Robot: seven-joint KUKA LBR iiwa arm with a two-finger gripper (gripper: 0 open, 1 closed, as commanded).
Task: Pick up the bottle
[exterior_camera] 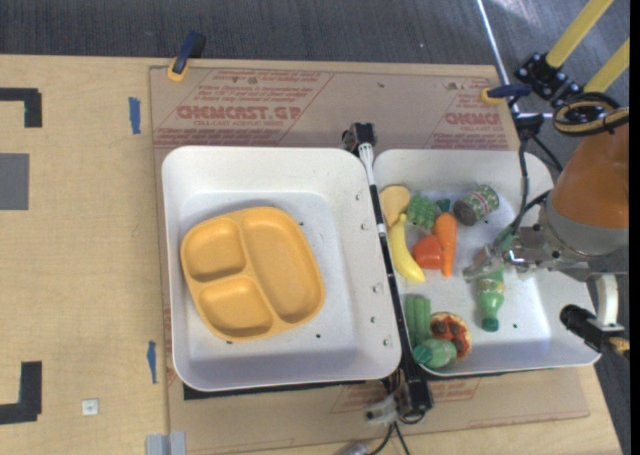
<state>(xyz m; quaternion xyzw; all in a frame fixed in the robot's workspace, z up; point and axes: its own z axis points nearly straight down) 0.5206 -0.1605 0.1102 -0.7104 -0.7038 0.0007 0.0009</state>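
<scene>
None of the lifting looks done: the bottle (490, 304), green and small, lies on the floor of the right bin (530, 348), toward four o'clock from the bin's middle. The gripper (492, 261) hangs just above it at its twelve o'clock end, close but with nothing seen between the jaws. Whether the jaws are spread or pressed together I cannot tell; metal parts blur together there. The arm's wrist covers the bin's three o'clock side.

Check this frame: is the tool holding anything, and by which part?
Cannot be told: the tool sits directly above the green bottle.
</scene>
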